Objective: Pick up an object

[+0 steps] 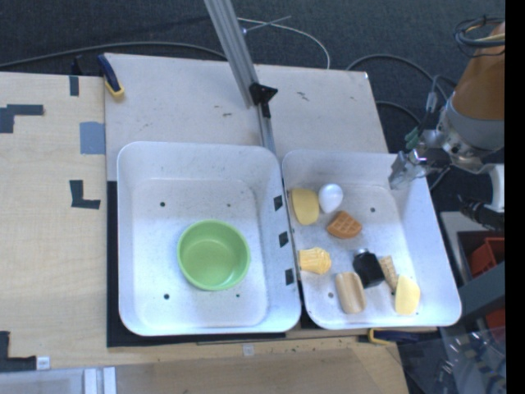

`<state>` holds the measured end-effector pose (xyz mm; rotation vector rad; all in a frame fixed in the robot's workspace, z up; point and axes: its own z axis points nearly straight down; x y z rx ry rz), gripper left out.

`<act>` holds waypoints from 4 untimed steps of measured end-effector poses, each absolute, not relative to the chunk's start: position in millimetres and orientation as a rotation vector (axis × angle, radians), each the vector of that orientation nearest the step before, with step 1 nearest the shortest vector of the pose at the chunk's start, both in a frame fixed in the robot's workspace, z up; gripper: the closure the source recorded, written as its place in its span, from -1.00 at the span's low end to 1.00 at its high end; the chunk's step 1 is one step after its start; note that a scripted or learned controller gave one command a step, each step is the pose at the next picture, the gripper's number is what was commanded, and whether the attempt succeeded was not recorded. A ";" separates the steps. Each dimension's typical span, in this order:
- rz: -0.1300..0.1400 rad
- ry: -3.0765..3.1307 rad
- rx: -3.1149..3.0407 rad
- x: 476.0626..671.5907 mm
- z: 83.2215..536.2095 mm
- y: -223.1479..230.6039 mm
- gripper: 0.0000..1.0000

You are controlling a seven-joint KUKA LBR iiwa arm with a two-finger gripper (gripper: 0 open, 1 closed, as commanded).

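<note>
camera view: two shallow white bins side by side on the tabletop (189, 97). left bin (143, 179) holds a green bowl (214, 255), upright, near the middle toward the front. right bin (426, 245) holds a cluster of small items: a pale yellow piece (305, 206) with a white egg-like ball (330, 196) just beside it, an orange waffle-textured piece (344, 225), a yellow ridged piece (315, 261), a tan roll (349, 292), a black item (367, 268) touching a tan strip (387, 272), and a yellow piece (407, 295) at the front right corner.

end effector (404, 169) sits over the right bin's far right rim, apart from the items; cannot tell whether it is open or closed, nothing seen between its tips. orange band on the arm (484, 80) at upper right.

a slanted metal pole (234, 35) rises behind the bins. blue-and-yellow clamp (110, 75) at the tabletop's far left corner. no readable writing or labels.
</note>
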<state>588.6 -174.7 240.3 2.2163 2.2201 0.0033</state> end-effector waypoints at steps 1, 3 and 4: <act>0.000 2.229 2.216 574.0 236.6 -117.6 1.00; -0.003 2.231 2.217 563.5 225.4 -15.7 1.00; -0.003 2.232 2.217 548.8 223.8 36.8 1.00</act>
